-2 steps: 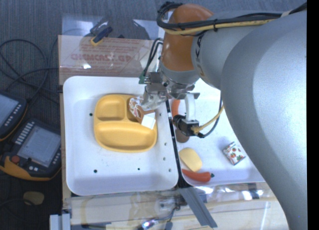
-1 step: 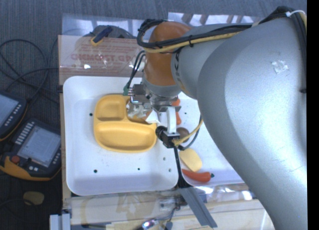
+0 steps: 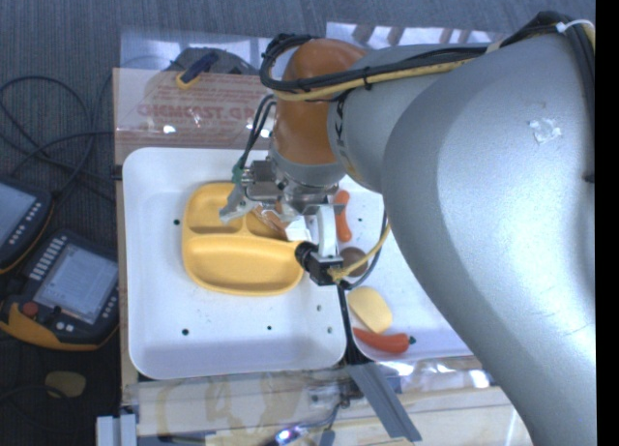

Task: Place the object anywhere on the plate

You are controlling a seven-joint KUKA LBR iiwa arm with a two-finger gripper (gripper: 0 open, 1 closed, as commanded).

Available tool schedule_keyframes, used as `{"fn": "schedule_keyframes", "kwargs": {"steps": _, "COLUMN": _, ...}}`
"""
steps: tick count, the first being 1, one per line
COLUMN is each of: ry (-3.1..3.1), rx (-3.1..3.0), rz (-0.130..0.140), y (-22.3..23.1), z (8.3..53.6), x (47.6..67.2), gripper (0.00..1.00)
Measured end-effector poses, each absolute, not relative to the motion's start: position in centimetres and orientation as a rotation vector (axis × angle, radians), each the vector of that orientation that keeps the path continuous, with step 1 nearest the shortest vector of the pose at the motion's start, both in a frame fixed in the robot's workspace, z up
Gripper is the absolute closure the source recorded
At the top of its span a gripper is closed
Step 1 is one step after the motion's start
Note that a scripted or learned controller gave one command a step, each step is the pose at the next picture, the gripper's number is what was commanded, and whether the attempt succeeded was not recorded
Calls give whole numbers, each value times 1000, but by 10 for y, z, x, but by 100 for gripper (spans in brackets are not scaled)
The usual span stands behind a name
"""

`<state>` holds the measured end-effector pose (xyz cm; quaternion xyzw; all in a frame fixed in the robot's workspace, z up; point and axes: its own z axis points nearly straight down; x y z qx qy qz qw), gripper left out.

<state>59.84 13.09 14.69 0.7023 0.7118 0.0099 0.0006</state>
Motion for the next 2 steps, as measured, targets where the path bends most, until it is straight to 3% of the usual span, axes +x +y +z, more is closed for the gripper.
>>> {"fn": "schedule_keyframes", "kwargs": {"steps": 1, "ry": 2236, "rx": 2205, "rz": 20, "y": 129, "z": 154, "x": 597, "gripper": 100}}
{"fn": "schedule_keyframes", "kwargs": {"steps": 2, "ry": 2237, "rx": 2201, "rz": 31, "y": 131, "z": 157, "x": 599, "gripper": 0}}
